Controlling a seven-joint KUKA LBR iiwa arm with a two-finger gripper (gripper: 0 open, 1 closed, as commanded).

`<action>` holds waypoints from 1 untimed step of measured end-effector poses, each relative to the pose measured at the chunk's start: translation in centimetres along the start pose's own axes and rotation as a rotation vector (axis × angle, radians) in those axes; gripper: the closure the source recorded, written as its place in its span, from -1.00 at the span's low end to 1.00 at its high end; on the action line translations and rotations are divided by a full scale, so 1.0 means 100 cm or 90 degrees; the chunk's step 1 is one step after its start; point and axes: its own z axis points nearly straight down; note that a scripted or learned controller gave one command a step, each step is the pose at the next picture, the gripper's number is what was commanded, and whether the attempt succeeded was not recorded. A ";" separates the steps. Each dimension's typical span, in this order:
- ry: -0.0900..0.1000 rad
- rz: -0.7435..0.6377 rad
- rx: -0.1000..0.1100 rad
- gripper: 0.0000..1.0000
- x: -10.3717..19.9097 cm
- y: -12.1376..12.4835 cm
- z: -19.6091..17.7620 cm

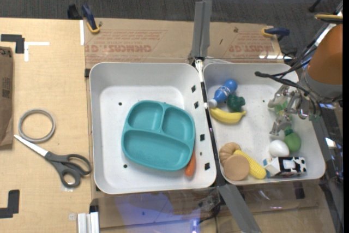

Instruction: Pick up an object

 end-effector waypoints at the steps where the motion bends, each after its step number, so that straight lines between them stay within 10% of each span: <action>1: -0.003 -0.002 0.001 1.00 -0.002 0.002 -0.011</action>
